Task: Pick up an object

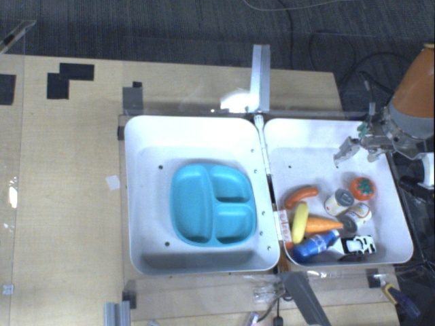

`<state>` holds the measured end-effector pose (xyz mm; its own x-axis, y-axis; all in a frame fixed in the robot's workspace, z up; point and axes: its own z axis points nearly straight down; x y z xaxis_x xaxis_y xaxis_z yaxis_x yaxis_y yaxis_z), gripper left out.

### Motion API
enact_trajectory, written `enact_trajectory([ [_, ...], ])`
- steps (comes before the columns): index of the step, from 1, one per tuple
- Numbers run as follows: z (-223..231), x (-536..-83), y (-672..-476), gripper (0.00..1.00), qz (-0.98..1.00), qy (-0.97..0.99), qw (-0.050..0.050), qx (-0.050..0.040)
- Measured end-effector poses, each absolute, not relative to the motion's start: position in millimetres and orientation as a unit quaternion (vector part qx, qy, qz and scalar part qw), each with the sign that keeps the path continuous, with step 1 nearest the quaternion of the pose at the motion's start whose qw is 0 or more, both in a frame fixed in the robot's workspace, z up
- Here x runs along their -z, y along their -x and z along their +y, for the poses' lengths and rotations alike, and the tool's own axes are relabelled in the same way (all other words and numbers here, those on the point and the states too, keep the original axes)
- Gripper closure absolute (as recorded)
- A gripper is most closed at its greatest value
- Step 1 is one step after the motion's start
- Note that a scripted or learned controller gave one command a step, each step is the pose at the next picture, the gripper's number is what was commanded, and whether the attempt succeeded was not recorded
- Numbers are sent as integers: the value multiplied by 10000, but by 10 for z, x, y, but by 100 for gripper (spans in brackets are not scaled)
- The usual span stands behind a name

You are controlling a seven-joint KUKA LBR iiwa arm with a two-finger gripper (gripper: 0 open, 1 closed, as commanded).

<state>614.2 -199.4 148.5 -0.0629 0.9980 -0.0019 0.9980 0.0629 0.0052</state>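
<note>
Camera view, from above the bench: the grey arm with its orange band (416,87) comes in at the right edge, and its gripper (361,145) hangs over the upper right part of the right bin (306,138). Its fingers look spread apart, with nothing between them. The toys sit bunched in that bin's lower half, well apart from the gripper: a red sausage (301,195), a yellow banana (299,222) just below it, an orange carrot (325,224) lying beside the banana, a blue bottle (314,246) by the front wall, a small black-and-white piece (358,244), a tomato (363,188) with a green top, and a pale cup (338,202) near it. The left bin (146,182) holds a turquoise divided plate (212,204), lying flat in the middle.
</note>
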Motion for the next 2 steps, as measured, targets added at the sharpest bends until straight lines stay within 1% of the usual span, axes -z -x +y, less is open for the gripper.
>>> enact_trajectory([
  [1, -2060, -897, -5442, 0, 7599, -6500, 55, -28],
  [2, -1497, -920, -4938, 0, 7620, -6475, 108, -53],
])
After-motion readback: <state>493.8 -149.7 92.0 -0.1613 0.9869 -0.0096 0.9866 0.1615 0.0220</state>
